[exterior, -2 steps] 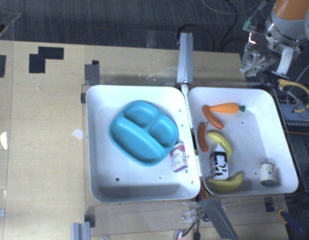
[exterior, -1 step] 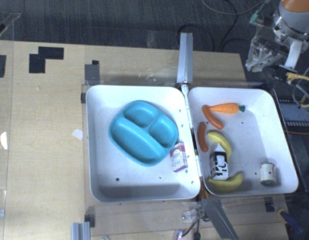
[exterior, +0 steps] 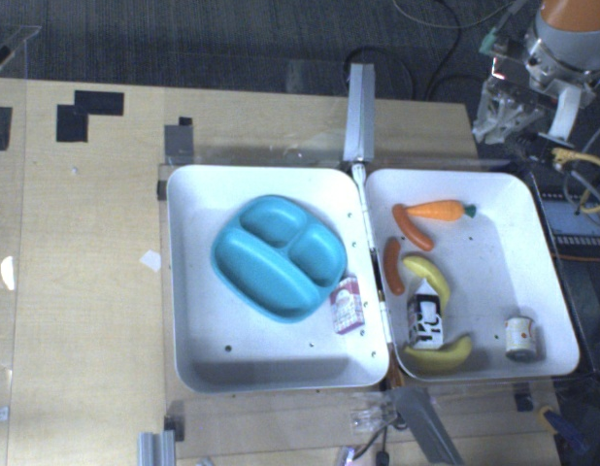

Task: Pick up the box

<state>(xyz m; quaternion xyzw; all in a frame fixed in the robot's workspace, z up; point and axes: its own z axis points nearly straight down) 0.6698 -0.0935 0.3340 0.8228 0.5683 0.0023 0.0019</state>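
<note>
A small pink and white box (exterior: 348,304) lies in the left bin (exterior: 193,260), near its right wall and touching the lower right edge of a blue divided plate (exterior: 279,256). My gripper (exterior: 512,116) hangs outside the bins, above the bench beyond the far right corner of the right bin (exterior: 533,250). It is far from the box and nothing shows in it.
The right bin holds an orange carrot (exterior: 438,211), two sausages (exterior: 413,227), two bananas (exterior: 436,353), a black and white bottle (exterior: 427,320) and a small can (exterior: 519,336). A metal divider post (exterior: 358,115) stands behind the bins. Cables lie at the far right.
</note>
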